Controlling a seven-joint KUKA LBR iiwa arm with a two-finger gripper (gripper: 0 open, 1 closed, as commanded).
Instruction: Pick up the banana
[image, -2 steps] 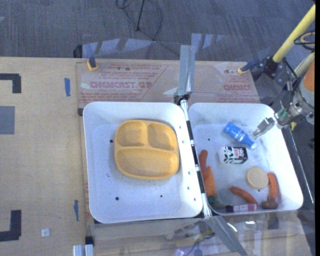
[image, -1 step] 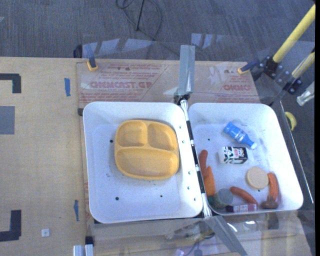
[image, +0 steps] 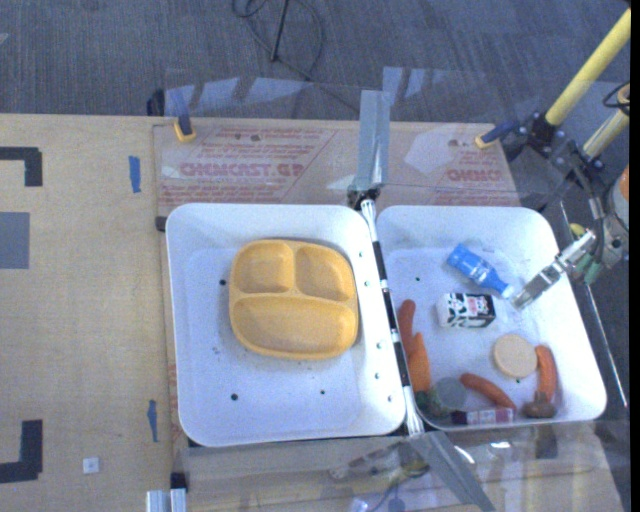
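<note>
- Two white bins sit side by side: the left bin (image: 190, 330) holds a yellow divided plate (image: 294, 298).
- The right bin (image: 575, 400) holds a blue packet (image: 474, 267), a black-and-white carton (image: 468, 309), a tan disc (image: 515, 355) and several orange sticks (image: 419, 360).
- The banana cannot be told apart among these items.
- The gripper (image: 526, 291) hovers at the right bin's right side, just beside the blue packet; whether it is apart or together cannot be told.

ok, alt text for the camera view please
The gripper hangs low over the right bin, beside a blue packet and a black-and-white carton. Below lie a tan disc and orange carrot-like pieces. The left bin holds a yellow divided plate.
</note>
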